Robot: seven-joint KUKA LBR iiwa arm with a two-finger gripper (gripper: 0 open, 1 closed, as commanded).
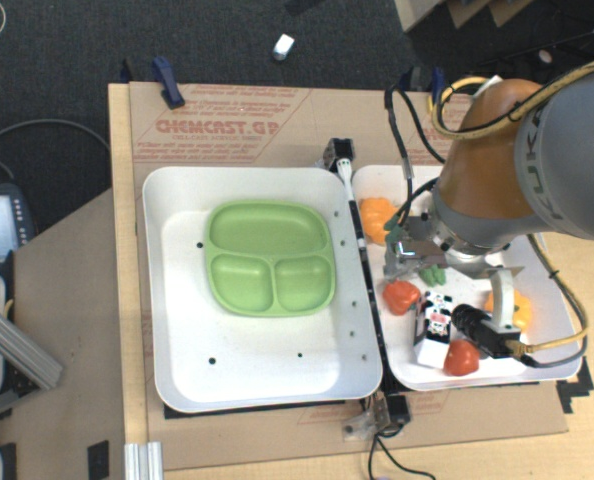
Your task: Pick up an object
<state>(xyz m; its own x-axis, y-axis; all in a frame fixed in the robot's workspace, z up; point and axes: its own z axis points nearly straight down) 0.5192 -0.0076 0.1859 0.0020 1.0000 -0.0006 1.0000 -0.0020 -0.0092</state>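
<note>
A green divided plate (272,258) is seen in the left bin (167,298), toward 9 o'clock of the view. The right bin (402,368), at 3 o'clock, is occupied by an orange item (375,216), a red item (401,295), a black-and-white box (435,326), another red piece (462,358) and a yellow object (507,303). The gripper (417,253) is lowered among them; its state cannot be told

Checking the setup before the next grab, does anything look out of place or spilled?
Nothing looks spilled or damaged. The green divided plate lies flat in the left bin; the small toys, including a black-and-white block, stay inside the right bin under the arm.
</note>
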